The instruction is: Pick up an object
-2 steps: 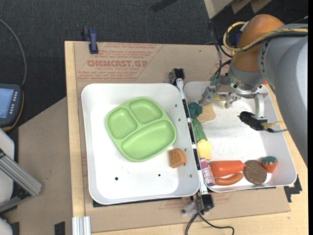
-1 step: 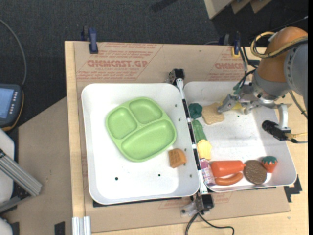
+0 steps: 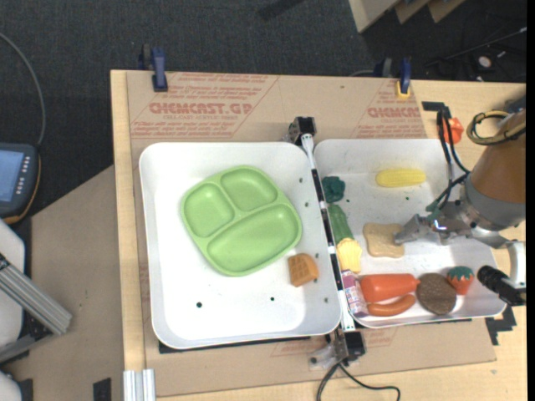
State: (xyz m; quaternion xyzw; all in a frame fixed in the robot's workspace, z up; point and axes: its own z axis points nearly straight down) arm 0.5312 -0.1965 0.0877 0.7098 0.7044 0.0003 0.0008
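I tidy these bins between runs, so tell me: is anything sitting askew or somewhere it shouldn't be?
Mostly the green divided plate: it lies rotated at a slant in the left bin, not square to the walls. A small brown pastry piece sits loose beside its lower right edge. The rest of the toy food crowds the right bin. Nothing looks spilled or broken.

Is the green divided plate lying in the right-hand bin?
No, the green divided plate lies in the left bin.

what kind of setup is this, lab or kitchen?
Likely a robot lab test bench, not a kitchen: a board clamped down with blue clamps, two white bins of toy food, such as a corn cob, and the arm reaching in.
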